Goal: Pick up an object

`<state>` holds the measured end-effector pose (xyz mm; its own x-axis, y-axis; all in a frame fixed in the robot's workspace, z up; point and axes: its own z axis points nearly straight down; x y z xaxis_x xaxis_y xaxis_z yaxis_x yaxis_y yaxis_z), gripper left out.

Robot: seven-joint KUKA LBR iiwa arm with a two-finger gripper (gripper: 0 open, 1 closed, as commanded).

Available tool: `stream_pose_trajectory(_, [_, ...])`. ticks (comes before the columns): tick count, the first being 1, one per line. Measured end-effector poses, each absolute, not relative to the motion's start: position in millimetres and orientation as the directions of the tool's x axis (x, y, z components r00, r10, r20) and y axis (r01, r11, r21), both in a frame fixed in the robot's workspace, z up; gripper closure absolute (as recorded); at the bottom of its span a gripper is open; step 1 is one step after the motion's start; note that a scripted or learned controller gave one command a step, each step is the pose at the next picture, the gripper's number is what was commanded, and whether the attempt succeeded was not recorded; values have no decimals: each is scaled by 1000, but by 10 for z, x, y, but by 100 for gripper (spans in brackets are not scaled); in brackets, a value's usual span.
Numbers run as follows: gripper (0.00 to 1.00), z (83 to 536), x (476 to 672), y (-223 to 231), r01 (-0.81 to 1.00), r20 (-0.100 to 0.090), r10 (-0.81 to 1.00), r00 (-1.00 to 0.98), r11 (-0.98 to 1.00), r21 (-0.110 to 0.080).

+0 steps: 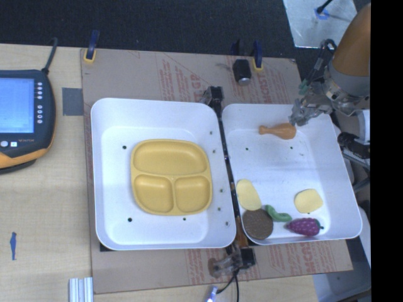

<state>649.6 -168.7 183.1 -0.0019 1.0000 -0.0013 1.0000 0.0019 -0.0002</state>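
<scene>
The yellow divided tray (171,175) sat in the left bin (101,168). Right of it, in the right bin (340,168), lay a drumstick (278,130); the gripper (303,114) hovered at its far end, its claw too blurred to read, the arm (352,49) cut off.

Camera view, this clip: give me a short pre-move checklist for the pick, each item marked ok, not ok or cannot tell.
1. Target within reach: drumstick lies in the right bin, gripper right beside its thick end: ok.
2. Drumstick between the fingers: cannot tell.
3. Space around drumstick: the other food pieces lie at the bin's near end, well apart: ok.
4. Gripper apart from the bin's far wall: cannot tell.
5. Yellow divided tray sits in the left bin, out of the way: ok.
</scene>
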Motion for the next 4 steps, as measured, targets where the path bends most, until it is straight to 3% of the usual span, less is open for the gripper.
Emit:
stream_pose_trajectory(1, [0,908,6557,-1104,1000,0,1000,-5,5,-5])
stream_pose_trajectory(2, [0,2714,6502,-1326,1000,-1,1000,-3,3,0])
stream_pose_trajectory(3, [0,1836,6520,-1251,1000,-1,1000,-5,5,-4])
stream_pose_trajectory(4, [0,1274,6554,-1775,1000,-1,1000,-3,3,-6])
